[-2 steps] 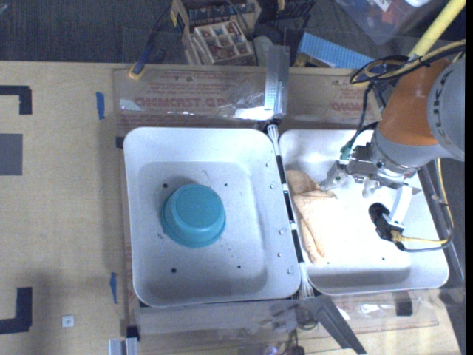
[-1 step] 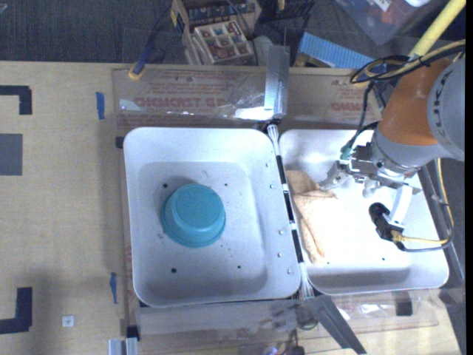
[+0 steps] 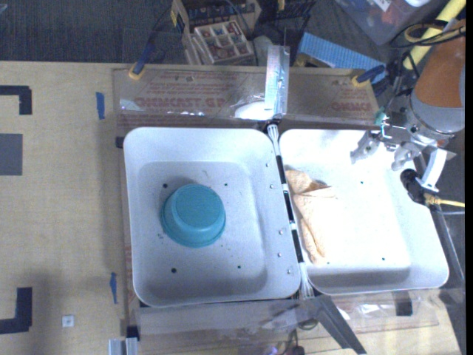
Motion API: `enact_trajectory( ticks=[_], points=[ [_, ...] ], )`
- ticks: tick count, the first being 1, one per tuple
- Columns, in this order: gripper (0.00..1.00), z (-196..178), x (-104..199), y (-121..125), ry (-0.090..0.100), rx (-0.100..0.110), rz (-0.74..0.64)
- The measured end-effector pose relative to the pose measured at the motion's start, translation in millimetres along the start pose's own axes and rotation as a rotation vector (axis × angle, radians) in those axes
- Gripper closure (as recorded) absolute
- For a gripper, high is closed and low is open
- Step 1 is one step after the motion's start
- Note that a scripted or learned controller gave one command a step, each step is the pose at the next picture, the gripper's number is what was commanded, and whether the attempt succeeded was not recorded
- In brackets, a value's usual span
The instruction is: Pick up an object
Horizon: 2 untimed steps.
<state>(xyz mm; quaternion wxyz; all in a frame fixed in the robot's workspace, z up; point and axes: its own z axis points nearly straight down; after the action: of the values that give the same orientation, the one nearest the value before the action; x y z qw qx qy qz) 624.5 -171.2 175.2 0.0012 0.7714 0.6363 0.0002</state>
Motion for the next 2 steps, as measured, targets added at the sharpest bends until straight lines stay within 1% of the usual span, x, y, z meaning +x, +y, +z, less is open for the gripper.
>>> enact_trajectory(
  ticks=[1, 2],
  points=[
    [0.0, -18.3, -30.3, 13.4, -0.001, -0.002, 0.005],
    [0.0, -30.4, -14.2, -44.4, 0.002, 0.006, 0.244]
  ],
)
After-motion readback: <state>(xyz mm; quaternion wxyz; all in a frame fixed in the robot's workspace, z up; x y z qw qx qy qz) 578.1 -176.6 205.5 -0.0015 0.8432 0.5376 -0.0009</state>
